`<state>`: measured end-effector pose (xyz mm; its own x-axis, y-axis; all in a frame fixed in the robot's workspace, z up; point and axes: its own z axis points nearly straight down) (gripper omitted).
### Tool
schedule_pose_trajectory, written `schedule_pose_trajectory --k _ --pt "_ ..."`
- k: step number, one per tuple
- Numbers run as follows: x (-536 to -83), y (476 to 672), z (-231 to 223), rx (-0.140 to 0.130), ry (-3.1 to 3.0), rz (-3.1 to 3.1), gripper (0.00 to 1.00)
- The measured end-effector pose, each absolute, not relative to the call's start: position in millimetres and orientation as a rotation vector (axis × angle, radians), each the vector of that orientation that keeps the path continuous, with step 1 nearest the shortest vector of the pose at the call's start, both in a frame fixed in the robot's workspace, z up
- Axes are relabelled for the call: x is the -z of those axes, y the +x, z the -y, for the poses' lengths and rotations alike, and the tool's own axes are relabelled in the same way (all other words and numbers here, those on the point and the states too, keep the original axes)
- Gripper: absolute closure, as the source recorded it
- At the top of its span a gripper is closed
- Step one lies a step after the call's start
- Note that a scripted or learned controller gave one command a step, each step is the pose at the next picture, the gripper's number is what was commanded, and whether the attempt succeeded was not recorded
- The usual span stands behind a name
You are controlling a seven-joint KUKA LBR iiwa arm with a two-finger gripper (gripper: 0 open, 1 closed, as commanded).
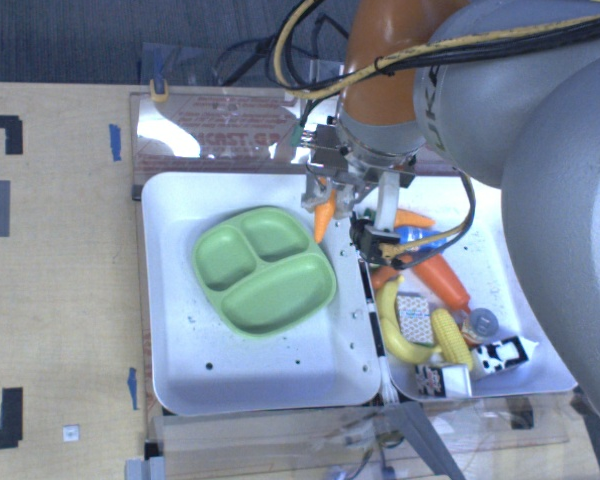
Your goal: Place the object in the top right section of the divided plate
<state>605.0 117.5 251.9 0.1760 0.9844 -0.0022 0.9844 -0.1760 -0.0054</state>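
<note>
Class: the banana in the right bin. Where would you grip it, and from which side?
Grip the banana at its bare upper-middle, coming straight down, fingers across its narrow width. Its lower end is crowded by the corn and a small packet, so those parts are poorer holds.

A robotics lab was shown. 2 shallow white bins [180, 368] were fixed on a plywood bench [60, 268] marked with black squares and blue tape. A grey industrial arm [520, 78] with loose cables was seen above toy food and a green plate [265, 268].
</note>
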Motion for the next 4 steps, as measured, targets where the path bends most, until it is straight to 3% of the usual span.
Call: schedule_pose_trajectory --k 1,2,3,4 --pt "-141 565.9 -191 -0.009 -2.526 1.863 1.0" --pt "-114 558.5 -213 0.033 -2.744 1.542 1.0" --pt "-113 587.7 -219 0.06 -2.818 1.399 1.0" --pt "-95 577.2 -216 0.002 -2.814 1.395 0.0"
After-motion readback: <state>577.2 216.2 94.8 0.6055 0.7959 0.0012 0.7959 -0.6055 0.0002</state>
